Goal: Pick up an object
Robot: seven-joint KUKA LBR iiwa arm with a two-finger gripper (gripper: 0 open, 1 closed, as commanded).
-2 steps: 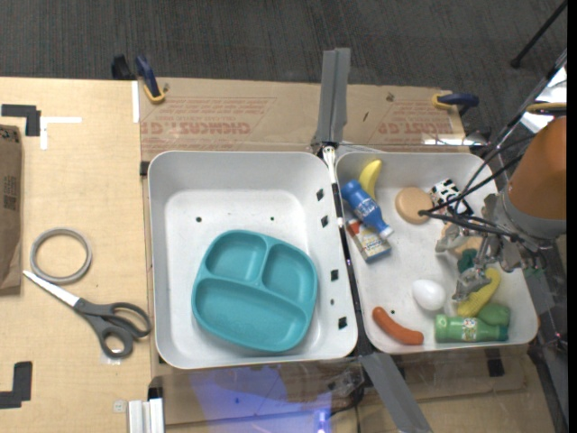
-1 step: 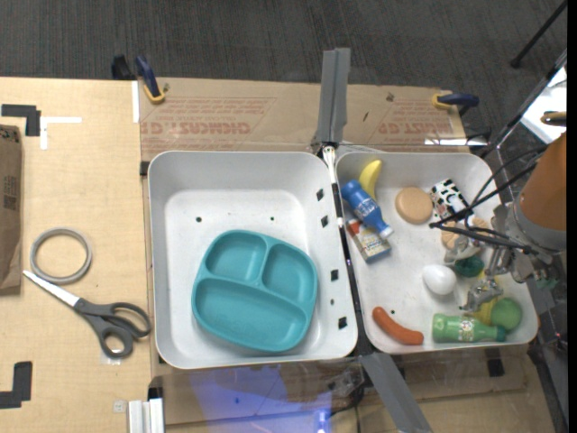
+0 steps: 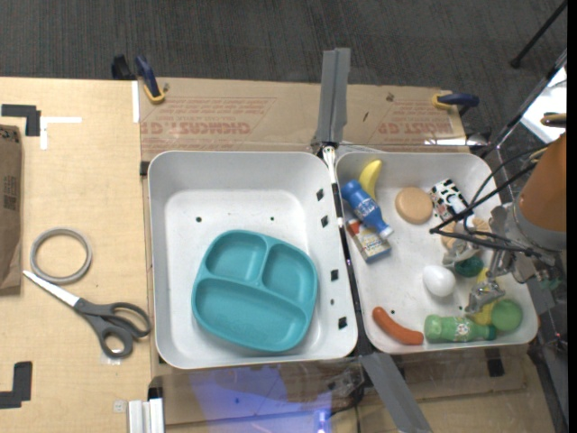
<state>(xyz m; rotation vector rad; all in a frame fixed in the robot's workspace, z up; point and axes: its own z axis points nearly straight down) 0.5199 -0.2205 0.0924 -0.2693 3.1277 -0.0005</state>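
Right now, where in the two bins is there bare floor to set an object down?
Left bin: a bare strip along the far wall, above the teal divided plate, plus a margin on its left. Right bin: a small patch between the orange sausage, white egg and blue bottle. It is crowded near the gripper and green bottle.

Fixed overhead camera (slanted) — both bins in frame.

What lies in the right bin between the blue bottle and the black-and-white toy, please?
In the camera view, a round tan cookie-like piece sits on the bin floor between the blue bottle and the black-and-white toy, apart from both.
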